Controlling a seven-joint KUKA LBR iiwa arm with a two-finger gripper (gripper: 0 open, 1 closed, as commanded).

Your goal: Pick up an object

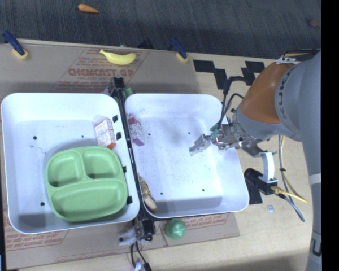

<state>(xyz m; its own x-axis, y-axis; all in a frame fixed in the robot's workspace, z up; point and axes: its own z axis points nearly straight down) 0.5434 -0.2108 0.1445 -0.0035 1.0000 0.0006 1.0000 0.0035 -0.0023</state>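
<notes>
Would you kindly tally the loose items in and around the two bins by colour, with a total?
Green: 2 (divided tray, ball)
Yellow: 1 (banana)
Orange: 1 (small piece on the dark floor)
Red and white: 2 (carton, packet)
Total: 6

Grey arm point(305, 95) with orange band point(265, 97), black cables, metallic fingers point(200, 144).

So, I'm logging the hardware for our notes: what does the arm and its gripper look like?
The arm is grey with a rounded orange band above the wrist. Thin dark cables loop beside it. The gripper is small, metallic grey, with a bit of green behind it.
</notes>
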